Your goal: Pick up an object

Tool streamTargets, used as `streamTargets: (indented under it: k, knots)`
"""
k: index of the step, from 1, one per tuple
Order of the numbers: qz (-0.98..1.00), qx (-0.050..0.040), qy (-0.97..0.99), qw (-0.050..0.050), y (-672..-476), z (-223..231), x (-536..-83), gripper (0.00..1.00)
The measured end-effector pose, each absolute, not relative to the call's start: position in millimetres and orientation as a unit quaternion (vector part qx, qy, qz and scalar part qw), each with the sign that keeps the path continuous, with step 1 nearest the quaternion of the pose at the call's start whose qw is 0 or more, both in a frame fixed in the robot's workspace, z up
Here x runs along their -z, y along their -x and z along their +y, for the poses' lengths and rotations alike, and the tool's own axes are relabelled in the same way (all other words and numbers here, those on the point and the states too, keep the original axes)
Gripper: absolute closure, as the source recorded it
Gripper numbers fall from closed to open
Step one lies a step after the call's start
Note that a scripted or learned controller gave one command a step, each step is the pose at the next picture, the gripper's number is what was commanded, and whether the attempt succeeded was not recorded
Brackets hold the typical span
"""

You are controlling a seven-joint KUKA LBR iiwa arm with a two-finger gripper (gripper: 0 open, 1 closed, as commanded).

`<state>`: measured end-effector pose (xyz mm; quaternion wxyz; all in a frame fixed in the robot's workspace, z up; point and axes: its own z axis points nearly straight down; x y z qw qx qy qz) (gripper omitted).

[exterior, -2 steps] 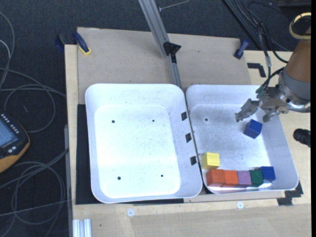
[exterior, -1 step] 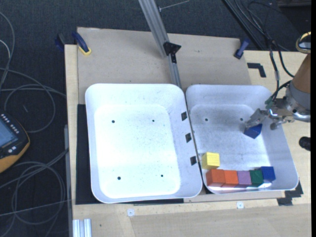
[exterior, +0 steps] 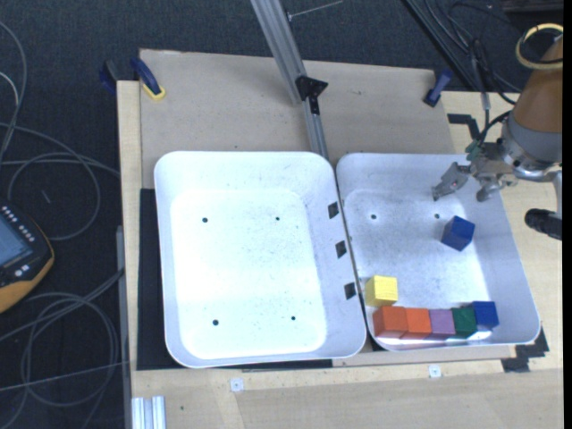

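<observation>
A blue cube [exterior: 458,233] lies alone in the middle of the right bin [exterior: 420,266]. My gripper [exterior: 466,186] hangs over the bin's far right part, just above and behind that cube, open with nothing between its fingers. A yellow cube [exterior: 384,289] sits nearer the front. Along the front wall runs a row of cubes: orange [exterior: 391,321], a second orange [exterior: 417,321], purple [exterior: 442,321], green [exterior: 464,319] and blue [exterior: 485,314].
The left bin [exterior: 241,257] adjoins the right one, with black clips [exterior: 340,248] on the shared rim. A metal pole [exterior: 286,52] slants over the bench's back. Blue clamps [exterior: 147,79] hold the board's far corners. Cables lie on the floor at left.
</observation>
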<state>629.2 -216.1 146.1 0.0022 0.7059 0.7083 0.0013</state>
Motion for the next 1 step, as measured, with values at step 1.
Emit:
streamTargets:
  k: [1]
  knots:
    - [0.706,0.0017,-0.708,-0.004,-584.3,-217.9,-96.5,0.00]
